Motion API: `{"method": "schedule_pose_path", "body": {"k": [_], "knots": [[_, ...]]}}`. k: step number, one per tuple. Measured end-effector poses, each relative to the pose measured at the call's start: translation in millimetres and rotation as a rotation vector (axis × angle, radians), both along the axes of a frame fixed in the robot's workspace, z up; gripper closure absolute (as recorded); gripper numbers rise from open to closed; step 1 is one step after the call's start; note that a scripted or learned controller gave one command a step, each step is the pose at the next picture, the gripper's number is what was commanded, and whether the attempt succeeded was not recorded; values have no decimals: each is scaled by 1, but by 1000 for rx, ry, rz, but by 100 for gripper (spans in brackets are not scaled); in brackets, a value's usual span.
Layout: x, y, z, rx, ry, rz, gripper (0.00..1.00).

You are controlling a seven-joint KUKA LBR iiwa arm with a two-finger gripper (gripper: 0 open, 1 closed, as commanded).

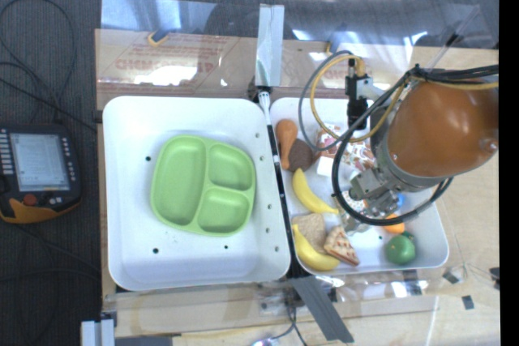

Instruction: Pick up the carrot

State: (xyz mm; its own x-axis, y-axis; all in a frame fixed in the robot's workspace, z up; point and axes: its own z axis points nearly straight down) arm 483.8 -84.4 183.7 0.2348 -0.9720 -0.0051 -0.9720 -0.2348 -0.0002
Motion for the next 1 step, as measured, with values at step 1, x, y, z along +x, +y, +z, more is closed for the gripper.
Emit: {"method": "schedule_pose_path", "body": {"k": [1], "knots": [[33, -59, 41, 0, -2, 183, 100]]}}
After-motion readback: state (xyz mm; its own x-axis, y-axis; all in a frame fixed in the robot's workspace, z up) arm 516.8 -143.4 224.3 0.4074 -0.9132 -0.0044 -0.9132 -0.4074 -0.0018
